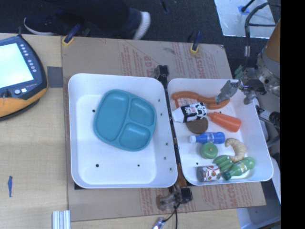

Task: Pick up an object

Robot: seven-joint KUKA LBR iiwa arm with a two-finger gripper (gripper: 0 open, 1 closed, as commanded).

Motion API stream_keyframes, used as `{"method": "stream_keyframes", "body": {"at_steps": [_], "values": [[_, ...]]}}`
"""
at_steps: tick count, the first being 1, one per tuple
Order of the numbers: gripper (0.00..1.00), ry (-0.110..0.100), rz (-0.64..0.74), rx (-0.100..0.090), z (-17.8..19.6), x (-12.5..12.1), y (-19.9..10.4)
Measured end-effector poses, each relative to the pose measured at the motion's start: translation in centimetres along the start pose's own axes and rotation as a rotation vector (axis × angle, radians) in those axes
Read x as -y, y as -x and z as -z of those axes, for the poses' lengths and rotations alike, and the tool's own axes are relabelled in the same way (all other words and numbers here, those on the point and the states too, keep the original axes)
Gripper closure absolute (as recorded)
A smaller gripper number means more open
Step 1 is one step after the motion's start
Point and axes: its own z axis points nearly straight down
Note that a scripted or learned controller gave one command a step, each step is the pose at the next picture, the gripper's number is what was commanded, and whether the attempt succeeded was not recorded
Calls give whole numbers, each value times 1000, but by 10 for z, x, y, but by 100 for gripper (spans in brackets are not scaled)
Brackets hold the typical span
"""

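The right bin (252,116) holds several toy foods: an orange sausage (193,97), a black-and-white milk carton (193,111), a brown cookie (197,126), an orange carrot (225,121), a blue bottle (208,138), a green round piece (208,150), a tan croissant shape (236,147), green vegetables (234,166) and a small can (208,173). My gripper (237,92) hangs over the bin's upper right part, just above the sausage's right end and the carrot. Its fingers are spread apart, with nothing between them.
The left bin (86,171) holds a blue divided plate (125,119). A tablet-like pendant (19,75) lies on the bench at far left. Clamps (162,72) join the bins at top and bottom. Someone's shoes (138,23) are on the floor beyond the bench.
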Motion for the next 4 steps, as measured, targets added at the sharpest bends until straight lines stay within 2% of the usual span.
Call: {"method": "stream_keyframes", "body": {"at_steps": [1,2,3,4], "values": [[0,-3,0,1,-121,-3,26],[0,-3,2,0,-195,-42,-10],[100,-4,3,2,-185,-42,-8],[0,-4,5,3,-185,-42,-8]]}}
